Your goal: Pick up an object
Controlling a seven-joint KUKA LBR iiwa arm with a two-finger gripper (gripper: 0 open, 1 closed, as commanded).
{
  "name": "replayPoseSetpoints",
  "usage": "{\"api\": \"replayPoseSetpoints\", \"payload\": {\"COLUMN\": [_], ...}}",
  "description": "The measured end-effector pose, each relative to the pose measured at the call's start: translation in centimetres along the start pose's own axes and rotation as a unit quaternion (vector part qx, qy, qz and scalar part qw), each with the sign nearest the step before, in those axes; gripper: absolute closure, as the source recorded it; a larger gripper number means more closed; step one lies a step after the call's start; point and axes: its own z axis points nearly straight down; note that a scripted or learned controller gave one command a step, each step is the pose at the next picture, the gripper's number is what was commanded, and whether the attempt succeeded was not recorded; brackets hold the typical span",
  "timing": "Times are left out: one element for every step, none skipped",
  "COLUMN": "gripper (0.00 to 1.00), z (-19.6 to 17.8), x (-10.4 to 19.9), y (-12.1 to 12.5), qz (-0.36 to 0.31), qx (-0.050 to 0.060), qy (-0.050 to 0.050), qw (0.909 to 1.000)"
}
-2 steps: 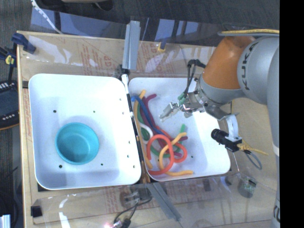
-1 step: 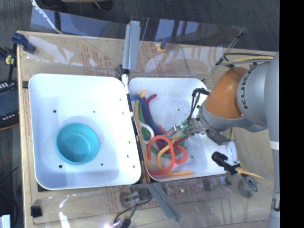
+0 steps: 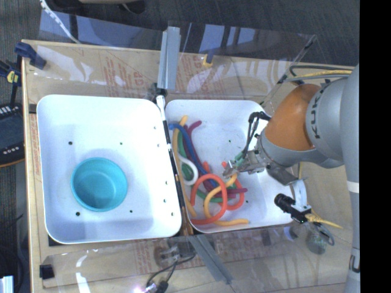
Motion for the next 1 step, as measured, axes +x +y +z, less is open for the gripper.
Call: {"api": "replayPoseSetpoints", "payload": {"gripper": [1.00], "z": [-9.91], "x": [4.12], "y": [4.79], "qz": [0.035], "qx": [0.008], "qy": [0.005], "qw": [0.9993]}}
